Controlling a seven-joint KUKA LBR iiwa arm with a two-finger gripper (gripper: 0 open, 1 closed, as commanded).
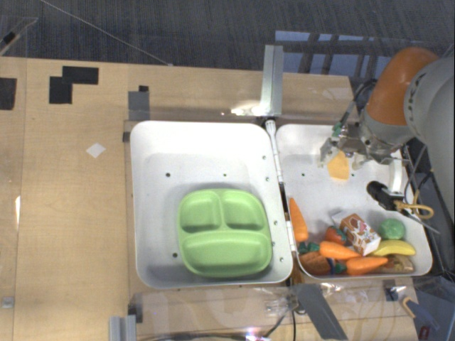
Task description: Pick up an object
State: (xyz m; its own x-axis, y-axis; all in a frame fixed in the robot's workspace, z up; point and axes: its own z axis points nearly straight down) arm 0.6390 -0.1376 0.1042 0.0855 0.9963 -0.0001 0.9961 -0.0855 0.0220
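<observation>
A pale yellow wedge-shaped block (340, 167) is seen gripped between the fingers of the claw (343, 150), raised above the right shallow white bin (306, 190).

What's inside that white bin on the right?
The right bin holds a pile of toy food along its near edge: carrots, a banana, a green ball. A yellow piece sits below the tool. Whatever lies beneath the pile is covered.

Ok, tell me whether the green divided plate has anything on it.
Empty. The green divided plate lies flat in the left bin, all three compartments showing bare green; the toy food is piled in the right bin.
</observation>
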